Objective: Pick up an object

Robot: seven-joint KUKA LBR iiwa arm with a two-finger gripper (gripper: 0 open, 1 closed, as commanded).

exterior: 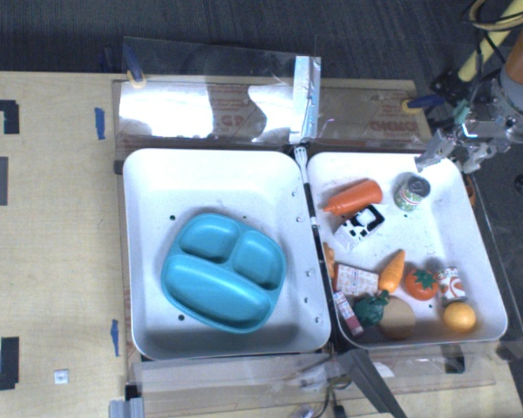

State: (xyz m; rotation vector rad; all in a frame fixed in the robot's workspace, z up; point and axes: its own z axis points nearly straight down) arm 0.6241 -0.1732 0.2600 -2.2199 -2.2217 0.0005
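The gripper (449,149) hangs over the far right corner of the right bin (488,259); whether it is open or closed cannot be told. Just beside it inside the bin stands a small can (411,192) with a green label, its writing too small to read. Left of the can lies an orange sausage-shaped toy (352,196), with a black-and-white block (362,222) below it. Further from the can sit a carrot (391,271), a printed packet (357,280) with illegible text, a tomato (421,284) and an orange (459,317). A blue divided tray (224,271) fills the left bin (148,190).
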